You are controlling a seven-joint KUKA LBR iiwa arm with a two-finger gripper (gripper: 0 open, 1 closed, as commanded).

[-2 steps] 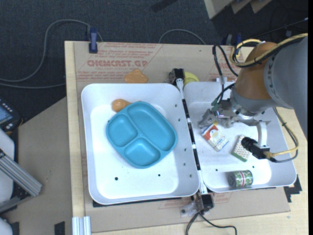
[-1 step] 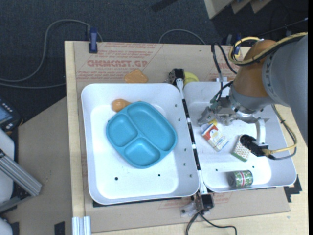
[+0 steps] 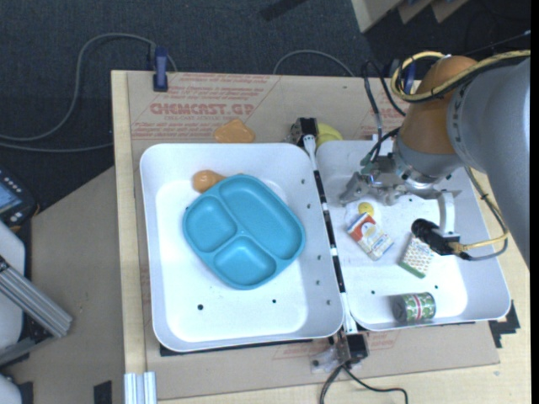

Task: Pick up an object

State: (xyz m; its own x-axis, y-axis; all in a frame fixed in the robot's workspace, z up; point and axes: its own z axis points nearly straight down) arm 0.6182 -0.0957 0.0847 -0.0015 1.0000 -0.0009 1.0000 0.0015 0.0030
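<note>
My gripper (image 3: 376,190) hangs low over the far part of the right bin (image 3: 480,297), below the arm's orange band. Just in front of it lies a small red, white and yellow carton (image 3: 369,231). To the carton's right, a green and white speckled pad (image 3: 416,257) rests on the bin floor. A green can (image 3: 413,306) lies on its side near the bin's front wall. From this angle I see nothing held in the gripper.
The left bin (image 3: 168,293) holds a blue divided plate (image 3: 242,230) and an orange lump (image 3: 206,178) behind it. An orange piece (image 3: 233,130) and a yellow item (image 3: 327,133) lie on the bench beyond the bins. A black plug with a yellow cable (image 3: 434,236) hangs off the arm.
</note>
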